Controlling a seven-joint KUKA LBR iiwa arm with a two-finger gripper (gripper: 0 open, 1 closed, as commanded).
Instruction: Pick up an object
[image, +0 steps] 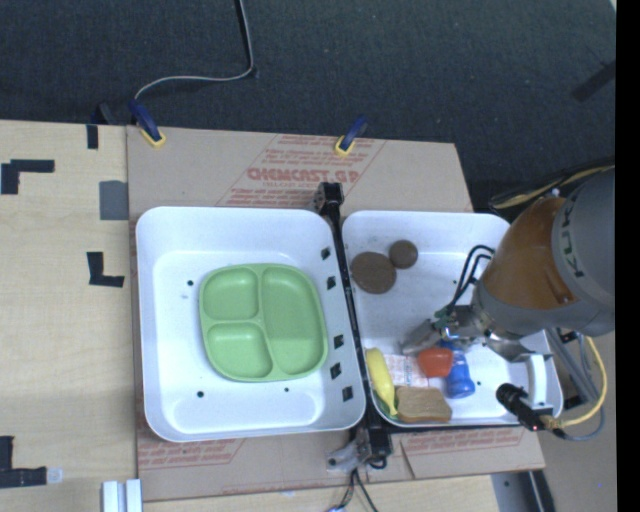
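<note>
Step in hand, as judged: approach to a grasp, nothing yet lifted. The end effector (440, 335) stood low in the right bin (430, 222), directly over a red object (434, 361), the likeliest target. How far it was opened could not be told, and no thing was seen held in it. The next move would call for a short descent onto the red object and a closing clear of its close neighbours.

Contents, placed from the end effector:
- Red object, one: just below it, touching or nearly so
- Blue object (459, 380), one: just beyond the red one, to its right
- Brown sponge-like block (422, 404), one: nearer the front wall
- Banana (380, 376), one: to its left, along the dividing wall
- Printed flat packet (403, 372), one: beside the banana, partly covered
- Brown discs, two: larger (373, 271) and smaller (403, 254), well apart toward the far wall
- Green divided plate (264, 322), one: in the left bin (160, 300), far to its left
- White bins, two, on the bench (60, 300)
</note>
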